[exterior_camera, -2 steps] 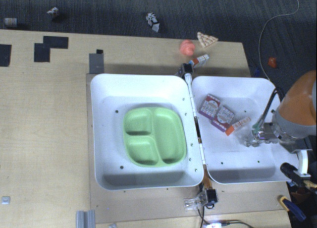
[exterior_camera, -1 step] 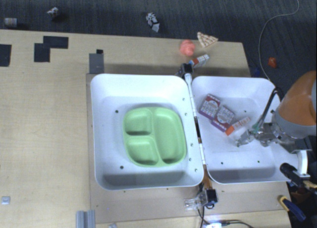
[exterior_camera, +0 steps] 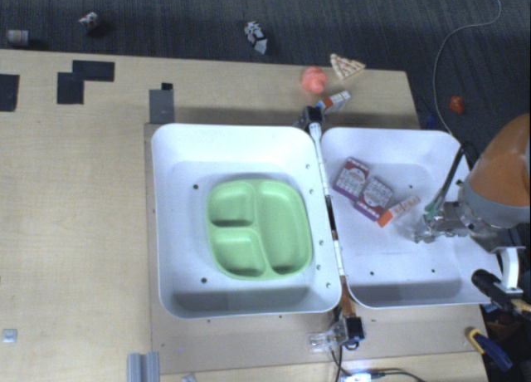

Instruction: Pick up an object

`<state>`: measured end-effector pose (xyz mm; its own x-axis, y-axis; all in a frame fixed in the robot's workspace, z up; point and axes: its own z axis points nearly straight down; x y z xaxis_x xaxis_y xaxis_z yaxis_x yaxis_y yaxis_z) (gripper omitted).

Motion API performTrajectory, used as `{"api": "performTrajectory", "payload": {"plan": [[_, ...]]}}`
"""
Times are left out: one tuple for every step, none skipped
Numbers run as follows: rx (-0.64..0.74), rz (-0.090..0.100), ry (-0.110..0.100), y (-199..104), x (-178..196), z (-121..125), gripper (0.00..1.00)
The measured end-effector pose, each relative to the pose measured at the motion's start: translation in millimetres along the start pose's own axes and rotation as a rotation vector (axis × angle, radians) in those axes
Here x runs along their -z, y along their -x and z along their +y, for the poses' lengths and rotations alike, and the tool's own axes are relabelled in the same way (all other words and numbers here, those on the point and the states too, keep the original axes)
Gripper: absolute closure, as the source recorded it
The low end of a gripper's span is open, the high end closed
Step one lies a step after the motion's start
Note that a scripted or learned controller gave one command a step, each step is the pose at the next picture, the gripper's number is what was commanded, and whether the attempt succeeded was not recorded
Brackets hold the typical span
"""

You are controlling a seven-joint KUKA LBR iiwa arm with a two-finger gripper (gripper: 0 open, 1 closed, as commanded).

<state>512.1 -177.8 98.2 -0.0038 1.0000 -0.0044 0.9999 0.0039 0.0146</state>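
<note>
Overhead view of a bench with two shallow white bins side by side. The left bin [exterior_camera: 166, 231] holds a pale green divided tray [exterior_camera: 259, 227], lying flat near its middle. The right bin [exterior_camera: 398, 285] holds a small purple and white packet [exterior_camera: 363, 188] towards its far left, with a thin orange-tipped marker [exterior_camera: 398, 208] just beside the packet's lower right edge, seemingly touching it.

For a clean pick, the marker and packet are the nearest candidates. They lie so close together that a careless descent could catch both or push one aside, so the better approach is probably to centre over one item alone, straddle its narrow width, and come straight down before closing. The flat packet may be hard to get under, and the marker looks likely to roll.

The arm, grey with an orange band [exterior_camera: 504, 168], enters from the right and leans over the right bin's right side. Its gripper [exterior_camera: 431, 229] sits low above the bin floor, just right of the marker, apart from it. Whether it is spread or closed cannot be told; nothing is visibly held.
</note>
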Motion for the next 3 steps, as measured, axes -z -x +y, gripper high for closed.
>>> {"api": "performTrajectory", "payload": {"plan": [[0.0,0.0,0.0,0,0,0,0.0],[0.002,0.0,0.003,-1,11,1,1.0],[0.002,0.0,0.003,-1,11,1,0.0]]}}
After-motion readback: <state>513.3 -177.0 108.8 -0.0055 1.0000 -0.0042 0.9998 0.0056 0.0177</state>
